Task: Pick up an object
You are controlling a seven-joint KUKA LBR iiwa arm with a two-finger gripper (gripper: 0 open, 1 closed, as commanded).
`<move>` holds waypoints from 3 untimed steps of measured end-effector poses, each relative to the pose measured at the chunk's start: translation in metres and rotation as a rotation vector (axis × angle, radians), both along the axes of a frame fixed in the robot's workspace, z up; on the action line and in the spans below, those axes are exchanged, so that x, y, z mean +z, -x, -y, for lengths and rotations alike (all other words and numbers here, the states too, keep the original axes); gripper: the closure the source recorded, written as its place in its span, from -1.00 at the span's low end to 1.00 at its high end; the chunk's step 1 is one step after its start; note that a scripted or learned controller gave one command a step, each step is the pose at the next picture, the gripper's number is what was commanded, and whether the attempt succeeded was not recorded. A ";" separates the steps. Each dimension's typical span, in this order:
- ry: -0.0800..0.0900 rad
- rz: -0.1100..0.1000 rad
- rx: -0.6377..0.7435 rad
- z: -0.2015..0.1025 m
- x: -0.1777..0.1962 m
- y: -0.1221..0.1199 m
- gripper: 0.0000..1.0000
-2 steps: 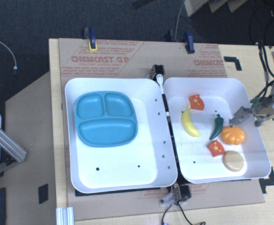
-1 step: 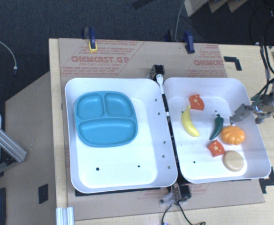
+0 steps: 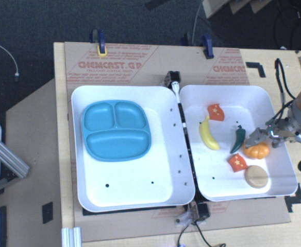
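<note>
Camera view: gripper [image 3: 257, 138] sits just above the orange fruit [image 3: 257, 151], beside the pepper [image 3: 238, 139]; finger state can't be told.

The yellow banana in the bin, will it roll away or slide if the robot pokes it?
The banana is curved and lies flat on the smooth white bin, so it would probably slide or spin rather than roll. It looks like glossy toy plastic, so likely stiff, light and a bit slippery to pinch. Nothing touches it, so a push should move it alone.
</note>
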State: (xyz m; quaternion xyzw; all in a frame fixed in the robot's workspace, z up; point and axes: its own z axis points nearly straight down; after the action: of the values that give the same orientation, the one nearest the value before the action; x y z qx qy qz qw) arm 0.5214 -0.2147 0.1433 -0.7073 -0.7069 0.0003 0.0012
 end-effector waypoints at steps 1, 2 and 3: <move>0.000 -0.001 0.000 0.000 -0.052 0.000 -1.00; 0.002 0.003 0.000 0.000 -0.040 0.000 1.00; 0.004 0.006 0.001 -0.001 0.004 -0.006 1.00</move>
State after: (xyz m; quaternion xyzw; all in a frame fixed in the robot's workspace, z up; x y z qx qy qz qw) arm 0.5278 -0.2141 0.1468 -0.7068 -0.7074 -0.0006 -0.0023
